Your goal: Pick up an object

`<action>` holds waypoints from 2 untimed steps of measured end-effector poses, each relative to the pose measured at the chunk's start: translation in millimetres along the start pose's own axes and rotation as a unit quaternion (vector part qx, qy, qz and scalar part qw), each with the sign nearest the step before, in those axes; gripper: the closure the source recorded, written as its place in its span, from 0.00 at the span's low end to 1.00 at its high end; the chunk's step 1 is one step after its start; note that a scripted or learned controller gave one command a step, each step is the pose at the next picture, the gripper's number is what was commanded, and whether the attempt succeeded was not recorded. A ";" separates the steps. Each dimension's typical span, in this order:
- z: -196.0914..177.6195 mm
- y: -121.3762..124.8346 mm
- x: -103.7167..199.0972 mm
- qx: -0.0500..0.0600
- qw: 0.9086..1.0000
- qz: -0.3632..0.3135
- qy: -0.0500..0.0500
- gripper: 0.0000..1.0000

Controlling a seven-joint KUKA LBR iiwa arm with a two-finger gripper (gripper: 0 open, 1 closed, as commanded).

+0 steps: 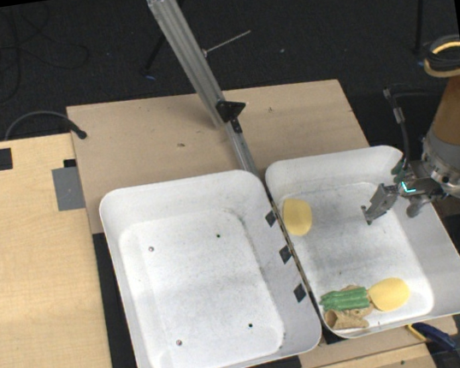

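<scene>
The right bin (345,171) holds several objects. A yellow rounded object (297,216) lies against its left wall. At the front lie a green object (346,298), a tan object (348,318) below it, and a yellow oval object (389,293) to their right. My gripper (394,205) hangs over the right part of this bin, with the arm coming in from the right. Its fingers are spread apart with nothing between them. It is well to the right of the rounded yellow object and above the front group.
The left bin (182,195) sits beside the right one, joined by black clips (282,253). A slanted metal rail (194,63) rises behind the bins. A wooden board lies under both, with a light table at the left.
</scene>
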State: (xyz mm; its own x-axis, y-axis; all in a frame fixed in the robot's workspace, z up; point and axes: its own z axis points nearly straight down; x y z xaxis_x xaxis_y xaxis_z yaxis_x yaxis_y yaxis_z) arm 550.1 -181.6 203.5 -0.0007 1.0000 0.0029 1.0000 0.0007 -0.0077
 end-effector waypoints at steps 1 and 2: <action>-2.4 0.9 -0.5 -0.002 1.000 0.001 -0.001 0.00; 60.2 5.9 1.7 0.000 1.000 0.000 0.000 0.00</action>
State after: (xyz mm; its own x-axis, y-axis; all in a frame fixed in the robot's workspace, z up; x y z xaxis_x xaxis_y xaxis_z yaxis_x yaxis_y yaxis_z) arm 555.5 -179.7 143.3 -0.0001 1.0000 0.0026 1.0000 0.0002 -0.0081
